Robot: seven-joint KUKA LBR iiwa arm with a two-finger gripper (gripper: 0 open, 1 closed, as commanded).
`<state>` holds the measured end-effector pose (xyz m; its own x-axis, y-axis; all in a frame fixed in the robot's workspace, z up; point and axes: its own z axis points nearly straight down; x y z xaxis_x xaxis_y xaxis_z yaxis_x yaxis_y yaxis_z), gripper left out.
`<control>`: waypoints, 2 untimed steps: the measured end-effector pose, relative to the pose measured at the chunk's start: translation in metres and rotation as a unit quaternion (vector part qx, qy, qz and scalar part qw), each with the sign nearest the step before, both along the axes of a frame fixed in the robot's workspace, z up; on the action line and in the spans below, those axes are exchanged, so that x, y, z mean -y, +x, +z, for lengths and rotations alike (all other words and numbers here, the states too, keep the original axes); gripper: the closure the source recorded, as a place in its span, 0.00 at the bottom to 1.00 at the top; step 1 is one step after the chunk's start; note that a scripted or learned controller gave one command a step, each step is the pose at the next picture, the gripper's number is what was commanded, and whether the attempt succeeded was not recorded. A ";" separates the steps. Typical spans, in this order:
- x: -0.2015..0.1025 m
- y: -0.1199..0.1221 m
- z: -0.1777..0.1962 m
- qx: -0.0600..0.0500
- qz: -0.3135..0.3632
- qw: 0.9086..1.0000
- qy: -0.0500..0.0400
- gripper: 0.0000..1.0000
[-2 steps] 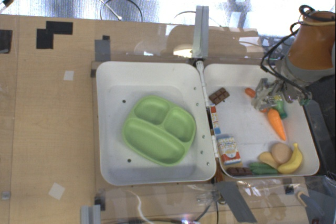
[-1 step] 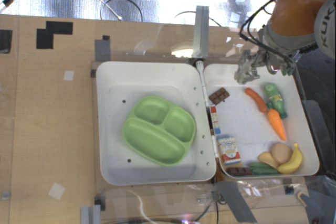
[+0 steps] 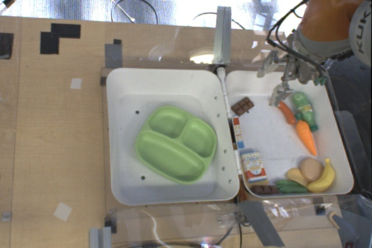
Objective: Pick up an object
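My gripper (image 3: 293, 87) hangs over the back of the right bin (image 3: 264, 125), open, with nothing between its fingers. One metal fingertip (image 3: 279, 94) sits just above the top end of a red chili (image 3: 286, 113). Next to the chili lie a green bottle (image 3: 303, 107) and an orange carrot (image 3: 306, 134). A brown chocolate piece (image 3: 243, 105) lies to the left near the divider. At the front of the bin are a small carton (image 3: 253, 164), an egg (image 3: 311, 169), a banana (image 3: 325, 177), a yellow potato (image 3: 295, 175) and a green pod (image 3: 290, 186).
The left bin (image 3: 125, 177) holds a green divided plate (image 3: 176, 142). A metal post (image 3: 222, 35) stands at the back between the bins. The orange band of the arm (image 3: 334, 6) rises at the upper right, with cables around it.
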<state>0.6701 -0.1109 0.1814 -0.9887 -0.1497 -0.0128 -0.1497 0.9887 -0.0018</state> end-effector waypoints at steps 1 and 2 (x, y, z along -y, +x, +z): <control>0.046 -0.057 -0.086 -0.001 0.083 0.997 -0.001 0.00; 0.063 -0.075 -0.092 0.000 0.065 0.998 -0.001 0.00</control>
